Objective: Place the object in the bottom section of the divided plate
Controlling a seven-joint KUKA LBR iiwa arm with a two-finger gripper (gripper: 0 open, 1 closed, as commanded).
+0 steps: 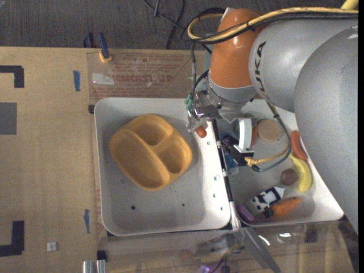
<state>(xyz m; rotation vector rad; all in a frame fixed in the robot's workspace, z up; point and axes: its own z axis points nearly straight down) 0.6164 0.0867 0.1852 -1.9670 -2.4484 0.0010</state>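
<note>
The grey arm (307,67) reaches in from the right of the camera view, its bulky links crossing the upper right corner. The orange band (236,50) sits above the wrist, which points downward. The gripper (199,115) hangs below it at the seam between the two bins.

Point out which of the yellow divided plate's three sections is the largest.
The long section along the left side of the yellow divided plate; the other two, toward the grey arm's gripper, are smaller and sit side by side.

Black letters "UKA", part of a brand name, are seen on the grey arm (284,56). Red print on the cardboard sheet (139,75) cannot be read.
</note>
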